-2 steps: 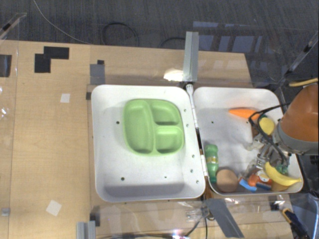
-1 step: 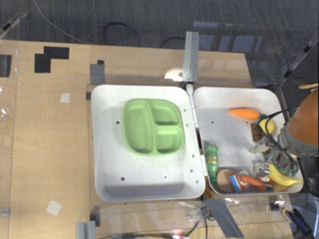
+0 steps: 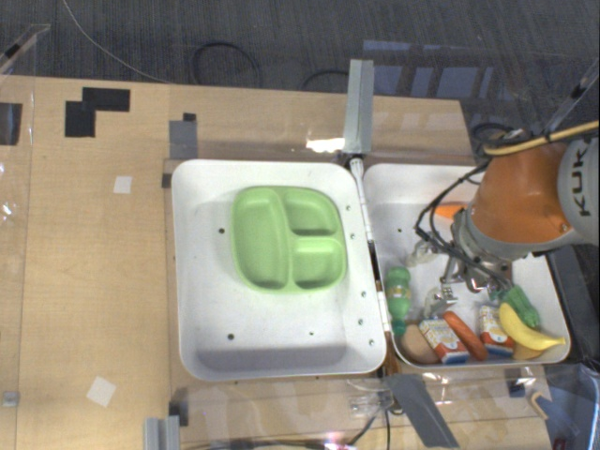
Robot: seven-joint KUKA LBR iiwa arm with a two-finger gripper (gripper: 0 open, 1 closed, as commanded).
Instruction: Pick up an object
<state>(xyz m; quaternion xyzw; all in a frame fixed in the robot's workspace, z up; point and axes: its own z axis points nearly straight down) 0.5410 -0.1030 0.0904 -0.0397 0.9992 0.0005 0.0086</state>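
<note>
My gripper (image 3: 459, 287) hangs low in the right bin (image 3: 412, 181), grip state unclear, approaching to pick; next I must settle over the red sausage (image 3: 463, 334).

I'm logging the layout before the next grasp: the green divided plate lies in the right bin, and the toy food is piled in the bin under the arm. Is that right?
Not quite. The camera view shows the green divided plate in the left bin, not the right one. The rest stands: the toy food, such as the banana, is piled in the right bin under the arm.
</note>
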